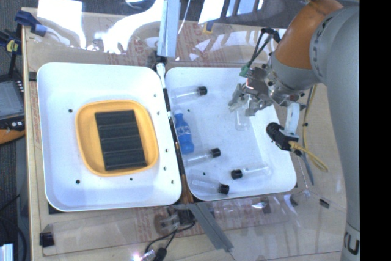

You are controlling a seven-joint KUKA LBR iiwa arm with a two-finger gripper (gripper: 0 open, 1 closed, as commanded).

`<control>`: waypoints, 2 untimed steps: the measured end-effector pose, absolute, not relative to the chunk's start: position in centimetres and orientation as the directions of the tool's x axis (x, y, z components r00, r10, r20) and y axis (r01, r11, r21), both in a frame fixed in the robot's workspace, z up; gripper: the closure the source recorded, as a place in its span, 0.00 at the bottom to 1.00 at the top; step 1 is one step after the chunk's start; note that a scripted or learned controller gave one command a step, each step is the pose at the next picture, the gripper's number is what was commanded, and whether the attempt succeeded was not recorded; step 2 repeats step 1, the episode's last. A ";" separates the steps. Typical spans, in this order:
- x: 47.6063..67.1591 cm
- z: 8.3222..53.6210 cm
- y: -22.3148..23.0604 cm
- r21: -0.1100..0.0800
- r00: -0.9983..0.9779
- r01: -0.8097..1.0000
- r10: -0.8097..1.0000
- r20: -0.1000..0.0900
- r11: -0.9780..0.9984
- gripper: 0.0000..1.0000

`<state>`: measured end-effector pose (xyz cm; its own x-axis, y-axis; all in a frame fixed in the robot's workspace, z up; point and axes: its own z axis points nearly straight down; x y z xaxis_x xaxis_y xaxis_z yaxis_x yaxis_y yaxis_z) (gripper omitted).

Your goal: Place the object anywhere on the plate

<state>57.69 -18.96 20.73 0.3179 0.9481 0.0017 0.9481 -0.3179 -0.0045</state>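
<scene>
the end effector (pixel 249 102) hangs over the upper part of the right bin (pixel 281 177), and whether its fingers are spread or pressed together i cannot tell. nothing is visibly between them.

the likely object is one of the clear tubes with black caps. the nearest, a tube (pixel 190 93), lies to the end effector's left, long axis nearly level across the view, cap pointing right. others lie below it: one (pixel 204 156) near the blue bottle (pixel 182 133), one (pixel 250 173) with its cap left.

risks, as i judge them: a round tube may roll off a closing pinch; glare hides the clear bodies. the yellow plate (pixel 85 125) sits far left in the other bin (pixel 55 82), so a loose hold could drop it crossing the rims.
</scene>
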 end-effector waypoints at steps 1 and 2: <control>57.7 20.7 -19.0 -0.004 0.318 0.948 0.948 0.002 -0.318 0.00; 57.7 20.7 -19.0 -0.004 0.318 0.948 0.948 0.002 -0.318 0.00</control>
